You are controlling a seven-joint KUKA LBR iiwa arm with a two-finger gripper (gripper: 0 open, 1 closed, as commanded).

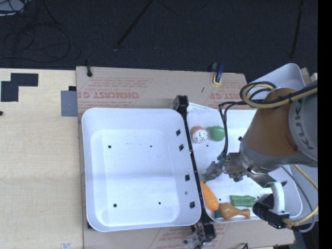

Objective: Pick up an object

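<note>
Gripper [210, 171] spread, holding nothing, just above tapered orange carrot [208, 195] in smooth white rt bin [295, 204].

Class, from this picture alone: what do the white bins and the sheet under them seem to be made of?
Left bin and right bin: probably moulded plastic, smooth and slightly glossy, with rounded corners and soft sheen. Sheet: likely corrugated cardboard, matt brown, with red print and a cut edge.

Grey arm [280, 134] over right bin [295, 204], carrot [208, 195], green ball [217, 133]
</note>
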